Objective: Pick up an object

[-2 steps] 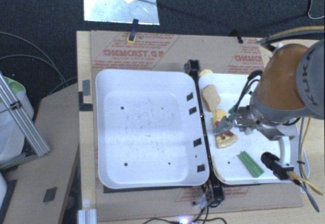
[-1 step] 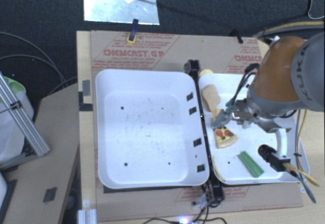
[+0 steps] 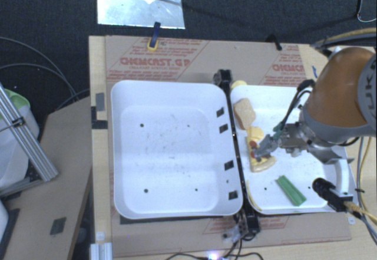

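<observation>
Below, you look down at a slant on two shallow white bins set side by side on a cardboard-covered surface (image 3: 177, 55). Left bin (image 3: 171, 150): bare white floor with a few small dark holes. Right bin (image 3: 268, 99): holds all the loose objects. The grey arm (image 3: 344, 96), with its orange band, reaches in from your right and hangs over the right bin. Its claw (image 3: 263, 148) points toward the divider between the bins, low over the bin's left half.

Note the objects. A tan, bread-like piece (image 3: 245, 112) lies near the divider toward the bin's far end, with a small pale yellow round item (image 3: 238, 84) beyond it at the far corner. A yellow pizza-slice toy (image 3: 259, 155), with red spots, lies just nearer than the bread; the claw tip sits directly over or against its right edge, so the two overlap in your view. You cannot tell from this angle whether the claw is spread or pressed together, nor whether it pinches the toy. A green flat block (image 3: 291, 190) lies apart, toward the bin's near right, well clear of the claw.
</observation>
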Controlling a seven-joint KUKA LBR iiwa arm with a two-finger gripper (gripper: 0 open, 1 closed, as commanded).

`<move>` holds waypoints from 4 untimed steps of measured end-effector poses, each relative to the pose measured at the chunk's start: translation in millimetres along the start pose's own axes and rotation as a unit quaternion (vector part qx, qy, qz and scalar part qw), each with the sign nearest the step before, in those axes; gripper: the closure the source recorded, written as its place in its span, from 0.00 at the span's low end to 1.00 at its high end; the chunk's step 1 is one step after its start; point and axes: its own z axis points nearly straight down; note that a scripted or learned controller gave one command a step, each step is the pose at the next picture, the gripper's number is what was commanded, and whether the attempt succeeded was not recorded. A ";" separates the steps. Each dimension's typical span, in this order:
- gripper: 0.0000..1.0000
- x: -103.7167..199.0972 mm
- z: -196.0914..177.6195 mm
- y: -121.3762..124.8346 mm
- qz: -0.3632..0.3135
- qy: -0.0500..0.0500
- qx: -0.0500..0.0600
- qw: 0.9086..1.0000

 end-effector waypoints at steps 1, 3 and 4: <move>0.00 -100.5 98.7 7.1 0.004 -0.002 0.003 1.000; 0.00 -134.0 22.4 3.4 -0.003 -0.002 -0.005 1.000; 0.00 -159.9 137.5 -0.5 0.001 -0.001 0.002 1.000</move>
